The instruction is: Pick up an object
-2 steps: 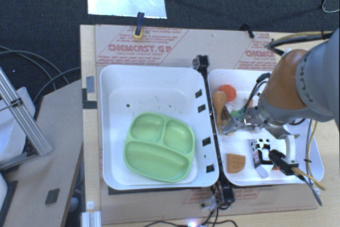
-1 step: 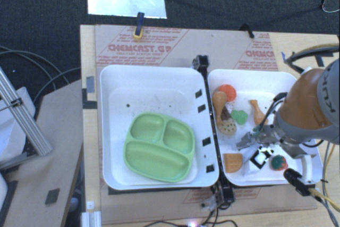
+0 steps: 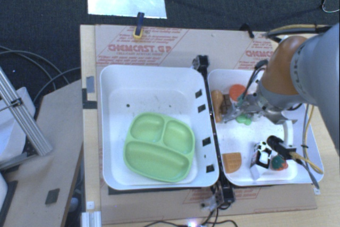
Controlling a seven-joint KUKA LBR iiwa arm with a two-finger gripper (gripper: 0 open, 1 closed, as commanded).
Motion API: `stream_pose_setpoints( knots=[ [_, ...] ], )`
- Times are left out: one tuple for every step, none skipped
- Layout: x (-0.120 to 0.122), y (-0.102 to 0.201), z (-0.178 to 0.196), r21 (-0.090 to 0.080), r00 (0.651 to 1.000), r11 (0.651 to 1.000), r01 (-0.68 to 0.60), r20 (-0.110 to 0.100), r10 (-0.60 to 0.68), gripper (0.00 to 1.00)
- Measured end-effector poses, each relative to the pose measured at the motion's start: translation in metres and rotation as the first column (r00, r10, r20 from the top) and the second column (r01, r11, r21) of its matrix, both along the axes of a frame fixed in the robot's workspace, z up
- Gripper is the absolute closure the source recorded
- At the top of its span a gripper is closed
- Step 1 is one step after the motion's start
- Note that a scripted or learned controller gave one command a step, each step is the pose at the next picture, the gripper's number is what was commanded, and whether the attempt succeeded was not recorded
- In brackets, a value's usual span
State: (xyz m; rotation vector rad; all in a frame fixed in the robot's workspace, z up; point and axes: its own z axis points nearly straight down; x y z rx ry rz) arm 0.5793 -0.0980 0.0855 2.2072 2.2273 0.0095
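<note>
Two white bins (image 3: 154, 74) sit on the table (image 3: 159, 45). Low in the right bin, the hand (image 3: 229, 114) hangs over the toys (image 3: 234, 94); whether it is open, I cannot tell. Nothing looks lifted yet.

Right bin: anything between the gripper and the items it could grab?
Nothing visible. The gripper is already down in the right bin, among the brown oblong item, the orange item and a green piece. The tan square near the front lies apart, unobstructed.
</note>
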Motion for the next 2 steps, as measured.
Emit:
stream_pose_setpoints(
  knots=[
    [0.024,0.081,0.060,0.002,1.000,1.000,0.009,-0.006,-0.009,0.00],
    [-0.096,0.128,0.100,0.004,1.000,1.000,0.002,-0.012,-0.002,0.00]
  ],
)
